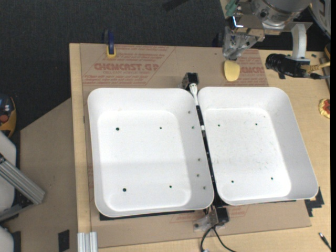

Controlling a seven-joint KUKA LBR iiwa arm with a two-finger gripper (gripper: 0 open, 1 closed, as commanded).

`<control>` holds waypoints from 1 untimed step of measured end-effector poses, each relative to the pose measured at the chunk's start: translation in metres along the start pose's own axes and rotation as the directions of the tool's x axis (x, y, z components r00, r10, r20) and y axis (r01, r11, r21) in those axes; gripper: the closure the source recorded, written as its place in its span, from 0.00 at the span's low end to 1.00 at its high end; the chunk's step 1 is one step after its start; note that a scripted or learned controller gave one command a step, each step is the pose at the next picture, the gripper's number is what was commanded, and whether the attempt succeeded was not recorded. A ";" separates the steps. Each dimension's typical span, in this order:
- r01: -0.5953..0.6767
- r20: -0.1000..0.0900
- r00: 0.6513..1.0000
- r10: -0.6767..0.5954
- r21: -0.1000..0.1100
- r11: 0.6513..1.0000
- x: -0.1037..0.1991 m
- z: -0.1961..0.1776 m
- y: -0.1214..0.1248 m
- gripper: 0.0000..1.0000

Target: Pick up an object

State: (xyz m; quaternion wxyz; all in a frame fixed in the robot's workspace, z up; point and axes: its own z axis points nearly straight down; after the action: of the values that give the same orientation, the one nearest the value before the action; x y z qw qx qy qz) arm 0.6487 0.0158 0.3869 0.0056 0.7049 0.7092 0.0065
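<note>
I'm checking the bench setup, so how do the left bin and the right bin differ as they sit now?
The left bin reaches farther toward the near edge of the bench than the right bin. The left bin shows a grey shadow band across its near half; the right bin looks evenly lit. The right bin's floor is peppered with fine dark specks, while the left bin's looks cleaner. Both are shallow, white, round-cornered, and have four dark dots.

White bins [100, 104], brown board [157, 62], a seemingly pale yellow object [232, 71].
</note>
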 end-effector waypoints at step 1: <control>-0.001 0.000 1.000 0.001 0.027 1.000 0.052 0.090 0.016 1.00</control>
State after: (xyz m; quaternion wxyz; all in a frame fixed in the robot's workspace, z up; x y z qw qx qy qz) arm 0.6655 0.0678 0.2975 -0.0040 0.7054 0.7088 -0.0029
